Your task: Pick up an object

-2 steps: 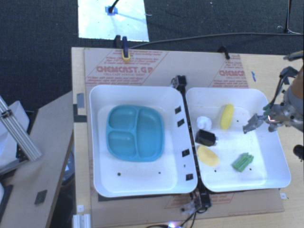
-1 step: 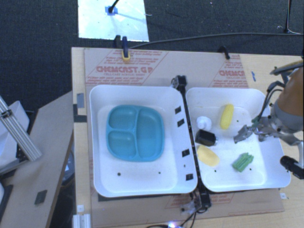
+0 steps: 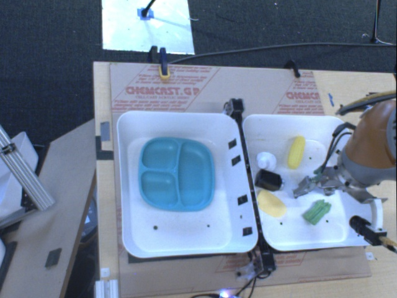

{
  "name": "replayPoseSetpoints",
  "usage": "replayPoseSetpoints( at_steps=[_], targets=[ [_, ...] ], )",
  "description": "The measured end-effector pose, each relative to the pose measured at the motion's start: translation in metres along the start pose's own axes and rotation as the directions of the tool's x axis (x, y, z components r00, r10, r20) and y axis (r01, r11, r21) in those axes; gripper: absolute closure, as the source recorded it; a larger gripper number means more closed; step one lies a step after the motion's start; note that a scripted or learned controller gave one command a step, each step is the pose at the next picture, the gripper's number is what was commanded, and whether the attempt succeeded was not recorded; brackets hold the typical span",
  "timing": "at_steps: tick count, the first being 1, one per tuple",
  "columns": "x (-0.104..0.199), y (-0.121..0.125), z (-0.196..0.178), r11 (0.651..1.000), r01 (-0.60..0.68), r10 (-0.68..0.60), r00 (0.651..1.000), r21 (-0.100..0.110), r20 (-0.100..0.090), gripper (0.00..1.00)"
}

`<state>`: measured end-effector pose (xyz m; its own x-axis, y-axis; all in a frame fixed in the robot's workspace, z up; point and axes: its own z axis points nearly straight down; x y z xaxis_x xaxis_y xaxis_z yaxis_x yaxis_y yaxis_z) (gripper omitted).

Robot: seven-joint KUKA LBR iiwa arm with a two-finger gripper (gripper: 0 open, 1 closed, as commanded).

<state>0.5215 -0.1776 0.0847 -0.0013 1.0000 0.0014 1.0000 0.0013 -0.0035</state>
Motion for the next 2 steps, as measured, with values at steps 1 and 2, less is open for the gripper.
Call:
replayPoseSetpoints(
  at_steps=[1,2],
  targets=[
    [-0.001,0.002,-0.014,1.000,0.000,0.000,1.000,-0.008,0.003,1.00],
    [0.006,0.012,-0.070,1.000,0.004,-0.004,1.000,-0.011,0.004,1.00]
  ],
)
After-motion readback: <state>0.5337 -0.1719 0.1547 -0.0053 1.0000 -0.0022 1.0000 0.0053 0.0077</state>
